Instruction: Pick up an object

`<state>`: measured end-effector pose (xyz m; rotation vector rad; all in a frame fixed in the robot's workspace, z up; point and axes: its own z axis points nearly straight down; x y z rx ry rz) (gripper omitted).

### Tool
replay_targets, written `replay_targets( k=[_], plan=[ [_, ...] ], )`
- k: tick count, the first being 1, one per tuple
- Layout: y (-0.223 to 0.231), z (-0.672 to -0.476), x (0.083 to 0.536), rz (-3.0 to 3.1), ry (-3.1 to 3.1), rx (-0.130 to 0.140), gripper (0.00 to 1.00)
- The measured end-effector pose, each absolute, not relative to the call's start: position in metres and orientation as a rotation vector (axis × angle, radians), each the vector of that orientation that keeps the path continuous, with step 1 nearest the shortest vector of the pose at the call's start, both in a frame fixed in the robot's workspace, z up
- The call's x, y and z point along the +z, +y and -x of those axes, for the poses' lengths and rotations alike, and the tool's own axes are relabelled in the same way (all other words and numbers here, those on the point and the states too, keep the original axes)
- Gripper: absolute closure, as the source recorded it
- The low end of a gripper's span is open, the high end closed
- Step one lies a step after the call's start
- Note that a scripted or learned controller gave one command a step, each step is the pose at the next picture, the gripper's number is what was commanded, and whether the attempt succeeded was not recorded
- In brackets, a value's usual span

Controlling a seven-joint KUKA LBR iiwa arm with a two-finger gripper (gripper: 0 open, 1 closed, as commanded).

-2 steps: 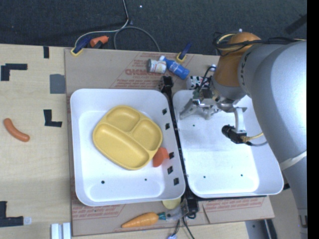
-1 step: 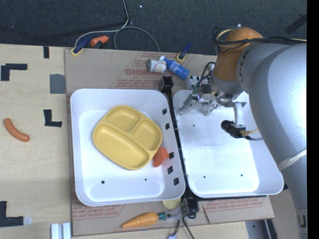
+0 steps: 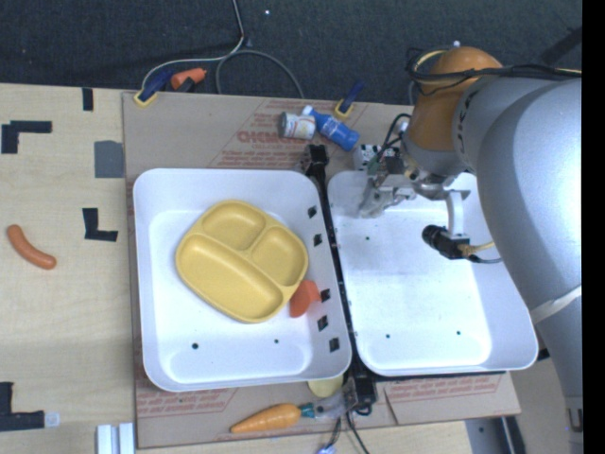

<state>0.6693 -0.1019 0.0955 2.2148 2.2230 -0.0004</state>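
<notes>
My claw [image 3: 378,192] hangs over the right bin's [image 3: 425,348] far corner; whether it grips anything I cannot tell. Approach stage: the yellow divided plate [image 3: 241,258] and orange piece [image 3: 303,299] lie in the left bin [image 3: 161,348], requiring a leftward traverse.

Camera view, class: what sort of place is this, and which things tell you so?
Probably a robotics lab bench set up for grasping trials. The grey arm reaches over two white bins; a yellow divided plate and a toy carrot look like practice props.
</notes>
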Motion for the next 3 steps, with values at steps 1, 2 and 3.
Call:
replay_targets(
  k=[1,2,3],
  plan=[
    [-0.102,-0.669,0.095,-2.215,2.223,-0.003,0.00],
    [-0.103,-0.668,0.085,-2.218,2.222,-0.004,0.00],
    [-0.096,-0.654,0.086,-2.218,2.219,-0.002,0.00]
  ],
)
